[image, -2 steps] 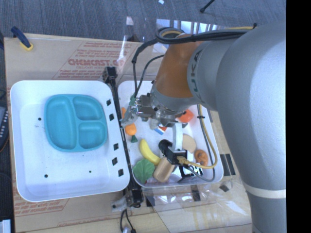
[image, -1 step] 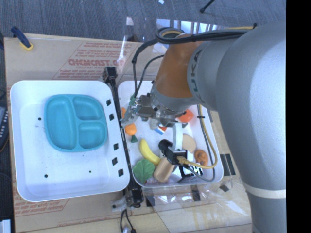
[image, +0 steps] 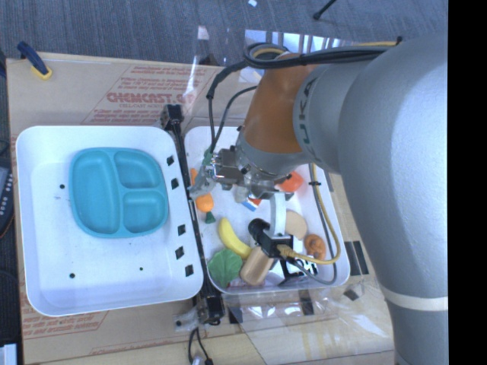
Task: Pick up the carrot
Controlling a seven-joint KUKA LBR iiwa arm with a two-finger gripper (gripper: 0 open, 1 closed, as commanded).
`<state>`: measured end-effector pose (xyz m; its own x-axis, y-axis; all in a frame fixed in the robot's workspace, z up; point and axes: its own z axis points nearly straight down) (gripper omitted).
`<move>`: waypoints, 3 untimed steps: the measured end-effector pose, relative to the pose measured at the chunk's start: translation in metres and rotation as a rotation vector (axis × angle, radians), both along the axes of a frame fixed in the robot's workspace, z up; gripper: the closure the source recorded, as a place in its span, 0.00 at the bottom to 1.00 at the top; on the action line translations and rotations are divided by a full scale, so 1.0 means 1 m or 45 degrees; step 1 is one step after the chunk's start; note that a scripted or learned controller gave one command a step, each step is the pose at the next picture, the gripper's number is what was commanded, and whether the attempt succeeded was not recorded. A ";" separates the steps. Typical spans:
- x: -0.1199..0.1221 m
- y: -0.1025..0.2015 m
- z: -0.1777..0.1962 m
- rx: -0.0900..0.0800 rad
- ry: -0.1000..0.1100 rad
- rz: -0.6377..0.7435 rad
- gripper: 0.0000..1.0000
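Orange carrot [image: 204,201]: best guess among the orange bits; small, with a hint of green on its far end; just up and left of the banana [image: 232,236], in the right bin [image: 338,268], close to the wall shared with the left bin [image: 46,280].
Pointing: green end away from the banana, orange end toward it; long axis judged roughly up-and-down in the view, though too stubby here to call with confidence.
Handling: probably a light, stiff toy, smooth and tapered, apt to slip or roll; best taken across the thick middle, square to the long axis.
Gripper [image: 237,175]: up and right of the banana, beneath the grey-and-orange arm [image: 365,128], near the carrot but apart from it; opening impossible to tell, nothing seen held.
Rival: redder scrap [image: 294,181] well right of the banana, half under the arm, identity unclear.
Neighbour: green lump [image: 224,265] just below the banana.
Far side: blue divided plate [image: 119,191], well left of the banana.
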<state>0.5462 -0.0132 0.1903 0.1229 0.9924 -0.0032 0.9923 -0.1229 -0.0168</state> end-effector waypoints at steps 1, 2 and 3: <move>0.006 -0.102 -0.050 -0.002 0.003 -0.280 0.00; 0.003 -0.078 -0.101 -0.002 -0.003 -0.320 0.00; 0.002 -0.078 -0.091 0.000 0.009 -0.307 1.00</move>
